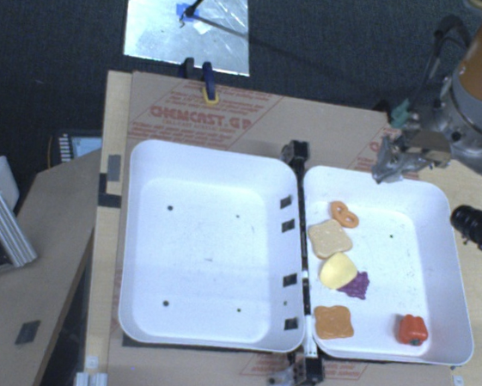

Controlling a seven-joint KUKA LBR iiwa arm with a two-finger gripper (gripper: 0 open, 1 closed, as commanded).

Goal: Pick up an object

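1. Toast-coloured square [333, 322] lies nearest the camera, at the front edge of the right bin [441, 254], just beside the divider between the bins.
2. Left bin [209, 245] carries nothing to pick; all candidates sit in the right bin.
3. Moving right from the divider: a column of items runs front to back. From the front: the toast-coloured square, then a yellow round piece [338, 271] touching a purple scrap [357, 285], then a pale bread slice [329, 239], then an orange pretzel [344, 214] at the back.
4. Further right, well apart from that column, a red pepper [412, 329] stands alone near the front right corner.
5. Gripper [391, 168] hangs over the back rim of the right bin, tips pointing down. Nothing is seen between them; whether they are spread or closed cannot be told from this angle.
6. Key relation: every item lies forward of the gripper, toward the camera. The pretzel is nearest, just ahead and slightly left of the tips; its long axis runs roughly left to right. The pepper is farthest, diagonally across the bin.
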